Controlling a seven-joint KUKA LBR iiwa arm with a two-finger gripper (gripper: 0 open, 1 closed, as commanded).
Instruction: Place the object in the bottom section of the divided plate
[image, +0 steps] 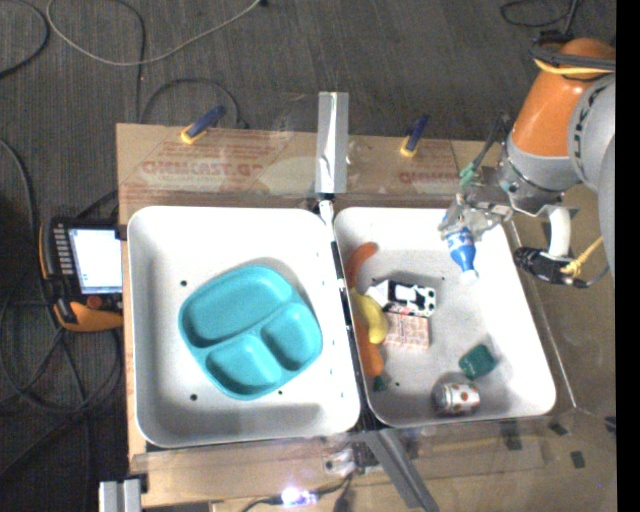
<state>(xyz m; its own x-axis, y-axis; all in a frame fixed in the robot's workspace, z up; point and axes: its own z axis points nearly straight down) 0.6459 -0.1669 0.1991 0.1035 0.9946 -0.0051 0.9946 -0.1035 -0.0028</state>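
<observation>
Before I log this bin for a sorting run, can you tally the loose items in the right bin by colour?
Orange: 2, one at the top left, one lower
Yellow: 1, banana-like piece
Black and white: 1, box
Pink checked: 1, block
Green: 1, small block
Red and white: 1, can
Blue and white: 1, at the gripper
Total: 8

Grey arm reaching in from right, orange band above wrist; end effector pointing down — low.

Below the gripper in view lie a dark green block and a small silver can; far to its left, an orange-cased handheld screen.
</observation>
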